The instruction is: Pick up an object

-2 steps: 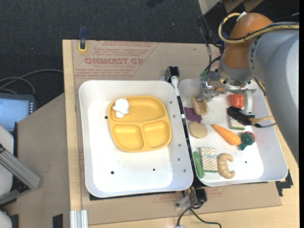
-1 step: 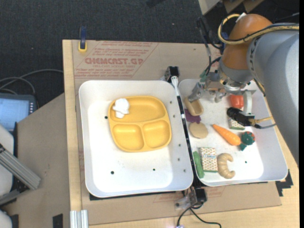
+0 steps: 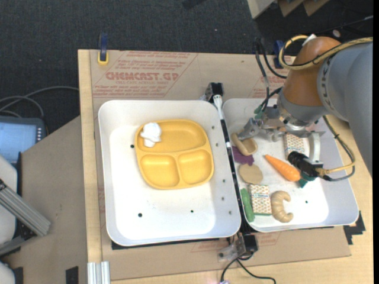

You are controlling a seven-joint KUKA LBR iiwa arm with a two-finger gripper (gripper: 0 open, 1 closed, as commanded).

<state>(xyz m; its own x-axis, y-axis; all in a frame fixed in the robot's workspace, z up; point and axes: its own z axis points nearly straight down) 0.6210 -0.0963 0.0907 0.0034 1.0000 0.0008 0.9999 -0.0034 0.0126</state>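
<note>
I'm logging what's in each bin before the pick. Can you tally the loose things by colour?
Yellow: 1, the divided tray in the left bin.
White: 1, a small lump in the tray's top-left compartment.
Orange: 1, the carrot.
Tan: 3, the croissant and two flat pieces.
Purple: 1, a small piece.
Patterned packets: 2.
Total: 9.

arm [image 3: 349, 70] cut by right edge | pincer [image 3: 267, 123] fingers unclear (blurred)

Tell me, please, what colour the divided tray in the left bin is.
The divided tray is yellow, shown clearly in the camera view.
</note>
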